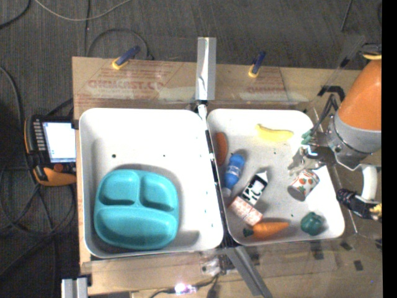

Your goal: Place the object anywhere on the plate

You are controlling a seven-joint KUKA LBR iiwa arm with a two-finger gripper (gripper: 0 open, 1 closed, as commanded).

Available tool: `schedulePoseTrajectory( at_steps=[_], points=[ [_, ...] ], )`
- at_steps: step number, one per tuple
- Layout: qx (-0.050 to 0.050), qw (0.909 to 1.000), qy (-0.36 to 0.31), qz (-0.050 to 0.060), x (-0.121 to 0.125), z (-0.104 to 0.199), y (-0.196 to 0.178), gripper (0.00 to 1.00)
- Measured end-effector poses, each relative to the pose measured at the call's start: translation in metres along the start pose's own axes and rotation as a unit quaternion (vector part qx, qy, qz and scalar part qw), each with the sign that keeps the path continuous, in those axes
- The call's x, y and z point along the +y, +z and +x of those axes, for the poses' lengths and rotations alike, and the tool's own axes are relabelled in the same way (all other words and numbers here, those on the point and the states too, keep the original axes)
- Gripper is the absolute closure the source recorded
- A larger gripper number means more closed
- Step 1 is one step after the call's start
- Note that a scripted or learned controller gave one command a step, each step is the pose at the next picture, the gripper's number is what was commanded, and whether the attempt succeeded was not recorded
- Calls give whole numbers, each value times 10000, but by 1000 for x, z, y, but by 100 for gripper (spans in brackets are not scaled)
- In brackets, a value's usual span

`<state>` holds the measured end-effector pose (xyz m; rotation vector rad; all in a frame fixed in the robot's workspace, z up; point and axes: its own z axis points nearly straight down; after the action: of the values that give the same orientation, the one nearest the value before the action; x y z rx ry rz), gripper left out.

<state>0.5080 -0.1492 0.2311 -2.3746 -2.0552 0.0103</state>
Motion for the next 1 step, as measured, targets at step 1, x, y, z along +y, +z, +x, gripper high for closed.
schedulePoseTrajectory(
  at_steps=[1],
  points=[
    [15, 9993, -369, 1, 5, 108, 34, 100]
  ],
)
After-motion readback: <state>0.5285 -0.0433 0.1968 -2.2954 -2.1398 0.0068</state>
